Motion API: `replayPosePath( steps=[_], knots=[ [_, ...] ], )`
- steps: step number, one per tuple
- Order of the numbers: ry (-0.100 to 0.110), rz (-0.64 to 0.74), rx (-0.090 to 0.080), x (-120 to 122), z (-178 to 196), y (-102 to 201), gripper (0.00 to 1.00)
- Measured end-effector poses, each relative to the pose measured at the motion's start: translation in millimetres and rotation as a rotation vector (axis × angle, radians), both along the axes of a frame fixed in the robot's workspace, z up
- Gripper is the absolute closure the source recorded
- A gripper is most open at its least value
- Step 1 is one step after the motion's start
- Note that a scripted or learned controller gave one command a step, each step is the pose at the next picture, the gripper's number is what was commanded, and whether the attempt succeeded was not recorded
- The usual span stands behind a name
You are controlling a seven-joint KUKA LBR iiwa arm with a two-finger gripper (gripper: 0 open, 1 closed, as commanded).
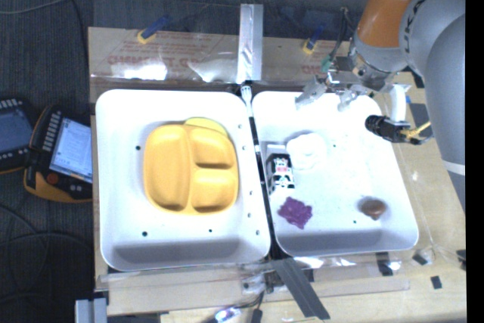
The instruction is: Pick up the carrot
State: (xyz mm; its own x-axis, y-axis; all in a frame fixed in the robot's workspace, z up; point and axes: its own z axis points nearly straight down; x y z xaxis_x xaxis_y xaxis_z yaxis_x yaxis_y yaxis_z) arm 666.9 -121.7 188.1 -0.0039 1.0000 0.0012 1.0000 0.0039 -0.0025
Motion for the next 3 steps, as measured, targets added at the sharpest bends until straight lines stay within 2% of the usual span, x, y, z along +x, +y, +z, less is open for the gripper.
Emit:
replayPosePath(
  steps=[1, 2, 3],
  knots=[
    [-0.004, 0.038, -0.001, -65.6, -95.1, -15.5, 0.0],
    [-0.017, 0.431, -0.007, -127.7, -96.3, -29.0, 0.0],
    [-0.013, 0.6, -0.006, -172.3, -94.8, -21.9, 0.0]
  ],
)
